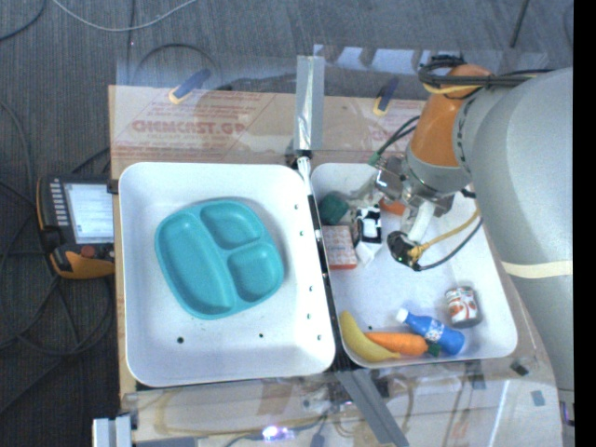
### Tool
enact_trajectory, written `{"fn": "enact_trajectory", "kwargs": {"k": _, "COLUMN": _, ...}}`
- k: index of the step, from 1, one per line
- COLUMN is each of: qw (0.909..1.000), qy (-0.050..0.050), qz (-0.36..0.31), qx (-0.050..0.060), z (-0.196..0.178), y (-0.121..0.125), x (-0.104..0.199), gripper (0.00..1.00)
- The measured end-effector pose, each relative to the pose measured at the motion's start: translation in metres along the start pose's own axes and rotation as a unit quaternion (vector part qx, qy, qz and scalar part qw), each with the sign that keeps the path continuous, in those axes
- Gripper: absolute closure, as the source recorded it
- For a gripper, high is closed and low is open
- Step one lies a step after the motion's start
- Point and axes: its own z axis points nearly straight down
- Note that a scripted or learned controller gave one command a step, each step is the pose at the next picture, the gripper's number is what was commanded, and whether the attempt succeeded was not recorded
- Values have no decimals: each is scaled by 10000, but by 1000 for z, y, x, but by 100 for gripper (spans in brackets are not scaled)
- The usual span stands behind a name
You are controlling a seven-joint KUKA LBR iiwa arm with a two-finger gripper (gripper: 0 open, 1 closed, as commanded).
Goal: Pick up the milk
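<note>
Dark grey ribbed carpet (65,91) covers the floor across the top and left of the frame, with thin black cables (88,12) looping over it. A brown cardboard sheet with faded red lettering (186,128) lies on the tabletop at upper centre.

One fixed camera looks down aslant on both bins (223,343), seemingly from moderate height.

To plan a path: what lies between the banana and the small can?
In the camera view, a carrot and a blue bottle lie between the banana and the can.
</note>
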Motion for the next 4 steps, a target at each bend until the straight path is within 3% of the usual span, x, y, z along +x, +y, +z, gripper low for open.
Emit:
{"fn": "enact_trajectory", "kwargs": {"k": 1, "qw": 10000, "qy": 25, "qz": -10, "qx": 3, "z": -10, "y": 0, "x": 3, "gripper": 100}}
{"fn": "enact_trajectory", "kwargs": {"k": 2, "qw": 9995, "qy": -63, "qz": 265, "qx": 133, "z": -87, "y": -34, "x": 94, "gripper": 100}}
{"fn": "enact_trajectory", "kwargs": {"k": 3, "qw": 9995, "qy": -72, "qz": 269, "qx": 132, "z": -86, "y": -34, "x": 93, "gripper": 0}}
{"fn": "enact_trajectory", "kwargs": {"k": 4, "qw": 9995, "qy": -71, "qz": 274, "qx": 136, "z": -92, "y": -39, "x": 11, "gripper": 0}}
